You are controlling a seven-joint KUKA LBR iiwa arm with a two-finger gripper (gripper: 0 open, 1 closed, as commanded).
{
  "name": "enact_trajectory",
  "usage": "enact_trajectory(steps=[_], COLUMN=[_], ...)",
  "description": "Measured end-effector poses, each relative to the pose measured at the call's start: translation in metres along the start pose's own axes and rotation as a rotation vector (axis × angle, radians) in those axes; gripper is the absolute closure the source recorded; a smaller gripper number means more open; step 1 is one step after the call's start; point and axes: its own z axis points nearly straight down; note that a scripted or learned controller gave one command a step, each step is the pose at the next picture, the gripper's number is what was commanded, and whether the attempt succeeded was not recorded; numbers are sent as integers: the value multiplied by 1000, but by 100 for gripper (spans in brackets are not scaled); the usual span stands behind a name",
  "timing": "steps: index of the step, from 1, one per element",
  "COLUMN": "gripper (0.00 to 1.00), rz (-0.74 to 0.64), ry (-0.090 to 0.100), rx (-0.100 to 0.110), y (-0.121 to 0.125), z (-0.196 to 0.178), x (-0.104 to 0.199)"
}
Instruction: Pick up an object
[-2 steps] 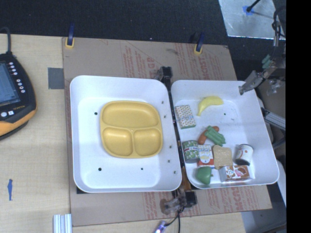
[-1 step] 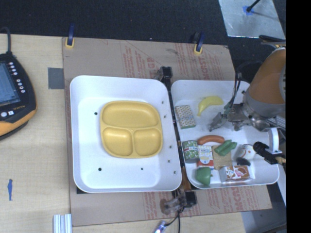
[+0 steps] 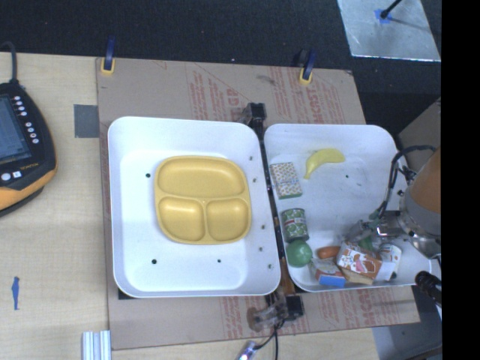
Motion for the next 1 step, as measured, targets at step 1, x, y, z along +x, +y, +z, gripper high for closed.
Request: enact_trajectory(steps=[1], gripper=[100], rz=[-5], ry=[-1], rx=[1], y=[0], z=[-10], x=[-1])
